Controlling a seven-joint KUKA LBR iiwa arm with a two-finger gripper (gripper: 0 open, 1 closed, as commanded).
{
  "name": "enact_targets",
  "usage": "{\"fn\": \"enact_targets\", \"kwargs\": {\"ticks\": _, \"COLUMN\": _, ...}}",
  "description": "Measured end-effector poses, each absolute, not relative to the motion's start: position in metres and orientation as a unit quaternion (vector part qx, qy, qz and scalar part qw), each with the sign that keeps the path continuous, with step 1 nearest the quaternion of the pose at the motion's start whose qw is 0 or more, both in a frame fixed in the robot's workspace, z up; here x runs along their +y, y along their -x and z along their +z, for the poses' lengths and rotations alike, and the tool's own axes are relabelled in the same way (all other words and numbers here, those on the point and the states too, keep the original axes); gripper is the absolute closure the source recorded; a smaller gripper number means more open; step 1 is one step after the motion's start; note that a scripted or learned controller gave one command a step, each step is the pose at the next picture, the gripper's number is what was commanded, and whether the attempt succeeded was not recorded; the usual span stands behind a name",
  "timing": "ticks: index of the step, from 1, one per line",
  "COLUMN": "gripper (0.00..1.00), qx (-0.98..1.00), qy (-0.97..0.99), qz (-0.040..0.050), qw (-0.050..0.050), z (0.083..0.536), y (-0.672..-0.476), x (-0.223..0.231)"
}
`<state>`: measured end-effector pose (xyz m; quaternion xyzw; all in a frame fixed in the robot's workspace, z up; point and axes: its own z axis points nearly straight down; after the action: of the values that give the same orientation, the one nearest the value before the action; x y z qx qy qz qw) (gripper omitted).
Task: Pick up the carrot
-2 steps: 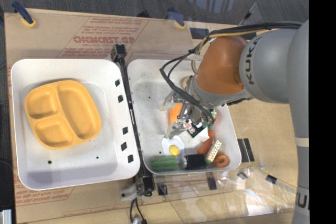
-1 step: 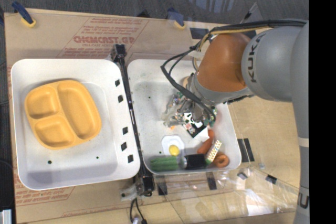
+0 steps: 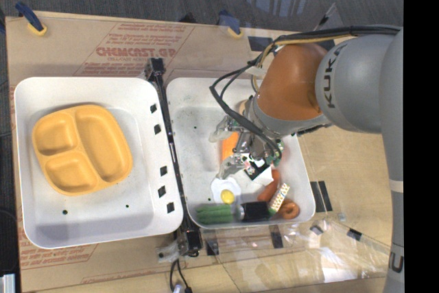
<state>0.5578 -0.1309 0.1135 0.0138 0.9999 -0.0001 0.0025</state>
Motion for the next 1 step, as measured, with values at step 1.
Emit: {"fn": "enact_targets", "kwargs": {"ticks": 1, "gripper": 0.0, "qx": 0.972, "qy": -0.235, "qz": 0.0003, "qw": 0.0, "z": 0.0926, "y": -0.5323, "x": -0.1462}}
